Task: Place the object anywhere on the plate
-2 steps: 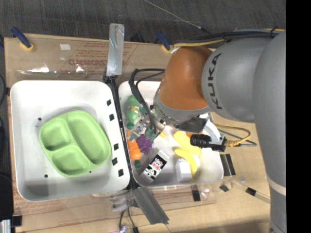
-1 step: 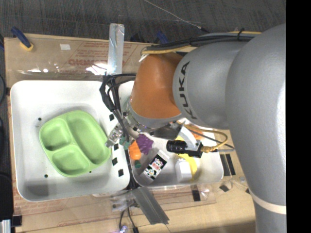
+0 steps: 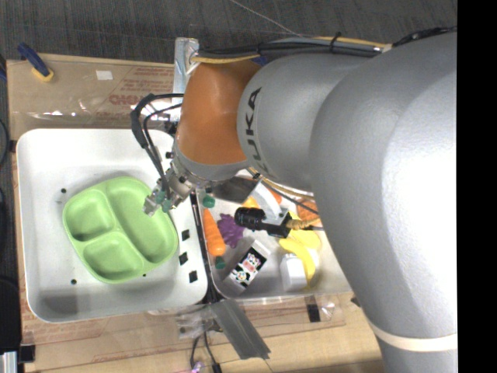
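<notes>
A light green plate (image 3: 116, 228) with three compartments lies in the left white bin (image 3: 46, 162). My gripper (image 3: 160, 200) hangs over the plate's right rim, by the upper right compartment. A small teal-green bit (image 3: 165, 203) shows right at its tip, and I cannot tell whether it is a held thing or part of the gripper. The grey arm with its orange band (image 3: 213, 115) covers much of the right bin.
The right bin (image 3: 268, 292) holds an orange carrot (image 3: 213, 235), a purple piece (image 3: 230, 226), a yellow banana (image 3: 305, 251), a black-and-white box (image 3: 248, 267) and a white object (image 3: 292, 271). A ridge (image 3: 200, 243) separates the bins. A brown board (image 3: 93, 84) lies behind.
</notes>
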`<action>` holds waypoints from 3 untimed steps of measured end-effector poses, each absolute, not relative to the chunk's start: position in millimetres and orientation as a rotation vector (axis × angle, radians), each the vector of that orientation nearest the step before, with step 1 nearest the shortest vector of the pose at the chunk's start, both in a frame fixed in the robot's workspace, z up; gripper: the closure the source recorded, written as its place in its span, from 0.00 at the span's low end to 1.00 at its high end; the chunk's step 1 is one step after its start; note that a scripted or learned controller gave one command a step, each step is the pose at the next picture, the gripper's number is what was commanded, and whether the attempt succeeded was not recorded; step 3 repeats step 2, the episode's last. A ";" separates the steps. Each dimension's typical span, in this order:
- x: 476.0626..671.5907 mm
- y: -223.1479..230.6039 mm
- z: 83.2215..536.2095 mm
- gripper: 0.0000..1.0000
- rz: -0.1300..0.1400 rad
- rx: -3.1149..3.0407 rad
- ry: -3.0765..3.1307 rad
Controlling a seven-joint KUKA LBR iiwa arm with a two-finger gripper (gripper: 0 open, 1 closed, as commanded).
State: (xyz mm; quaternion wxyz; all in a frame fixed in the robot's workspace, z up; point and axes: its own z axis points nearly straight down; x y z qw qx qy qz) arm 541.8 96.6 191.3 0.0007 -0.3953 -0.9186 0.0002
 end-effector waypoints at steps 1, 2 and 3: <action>541.8 95.8 191.2 0.00 0.002 -1.243 -2.884; 508.1 74.4 284.6 0.00 -0.005 -1.494 -2.769; 508.1 74.4 284.6 0.00 -0.005 -1.494 -2.769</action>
